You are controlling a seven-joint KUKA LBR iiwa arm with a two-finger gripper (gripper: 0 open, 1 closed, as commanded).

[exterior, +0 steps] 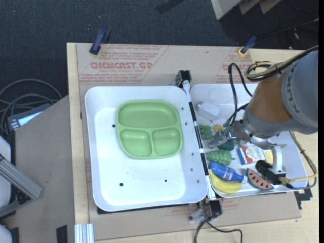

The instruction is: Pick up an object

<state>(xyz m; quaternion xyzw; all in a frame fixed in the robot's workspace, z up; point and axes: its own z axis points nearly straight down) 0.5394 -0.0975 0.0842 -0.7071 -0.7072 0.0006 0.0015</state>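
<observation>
The right bin (pixel 223 91) holds a pile of small toys: a green bumpy piece (pixel 205 131), a dark green one (pixel 218 157), a blue bottle (pixel 226 173) lying on a yellow banana (pixel 225 186), a watermelon slice (pixel 259 180), a red, white and blue carton (pixel 249 154) and a white block (pixel 208 109). My gripper (pixel 227 135) reaches down into this bin from the right, its tip among the green toys at the bin's left side. The wrist hides the fingertips.
The left bin (pixel 101 151) holds a light green divided plate (pixel 149 128). A divider bar (pixel 196 135) runs between the two bins. Black cables (pixel 234 92) loop over the right bin's back. Blue clamps (pixel 98 41) hold the cardboard base.
</observation>
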